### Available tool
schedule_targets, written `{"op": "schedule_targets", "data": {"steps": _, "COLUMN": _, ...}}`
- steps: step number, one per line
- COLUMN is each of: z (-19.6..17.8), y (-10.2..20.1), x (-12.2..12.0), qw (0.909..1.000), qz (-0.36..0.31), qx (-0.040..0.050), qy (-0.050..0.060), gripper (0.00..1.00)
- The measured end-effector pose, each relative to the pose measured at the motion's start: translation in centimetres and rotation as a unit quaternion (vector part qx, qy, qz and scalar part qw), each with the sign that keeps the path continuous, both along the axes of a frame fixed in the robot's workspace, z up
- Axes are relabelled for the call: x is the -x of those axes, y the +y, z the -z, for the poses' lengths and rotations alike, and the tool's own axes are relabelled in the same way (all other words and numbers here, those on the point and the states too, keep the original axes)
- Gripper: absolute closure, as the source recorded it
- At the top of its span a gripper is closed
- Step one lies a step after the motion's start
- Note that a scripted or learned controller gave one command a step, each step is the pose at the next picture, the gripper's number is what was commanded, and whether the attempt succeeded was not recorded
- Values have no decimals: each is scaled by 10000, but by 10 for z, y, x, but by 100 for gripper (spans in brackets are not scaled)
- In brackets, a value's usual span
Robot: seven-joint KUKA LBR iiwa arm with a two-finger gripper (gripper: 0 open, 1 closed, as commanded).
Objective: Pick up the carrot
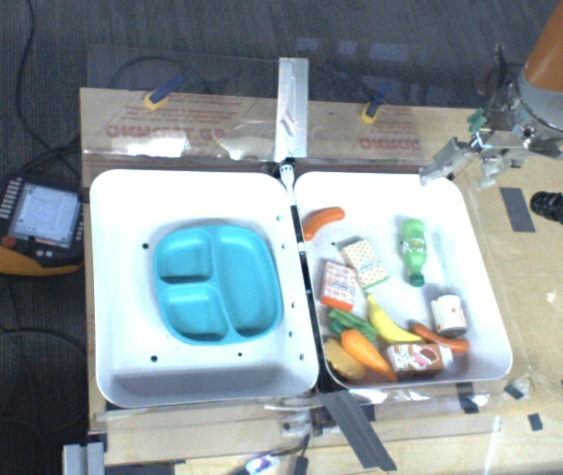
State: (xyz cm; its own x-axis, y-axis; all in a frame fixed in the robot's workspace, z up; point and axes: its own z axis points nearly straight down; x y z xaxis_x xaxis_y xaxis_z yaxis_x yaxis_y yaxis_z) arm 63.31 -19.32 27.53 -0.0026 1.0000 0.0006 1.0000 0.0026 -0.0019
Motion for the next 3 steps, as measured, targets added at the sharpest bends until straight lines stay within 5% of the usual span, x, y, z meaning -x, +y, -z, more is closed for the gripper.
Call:
{"op": "schedule_targets", "data": {"steps": 1, "z": -11, "y": -31, "x": -30, "qw": 9967, "qz": -816, "qx": 32, "qy": -4, "gripper": 0}}
{"op": "schedule_targets", "data": {"steps": 2, "z": 110, "y": 15, "x": 2, "qw": 9954, "qz": -961, "qx": 4, "qy": 3, "gripper": 0}}
{"op": "schedule_targets", "data": {"steps": 3, "z": 99, "y": 68, "x": 91, "qw": 9877, "qz": -1566, "qx": -5, "qy": -2, "gripper": 0}}
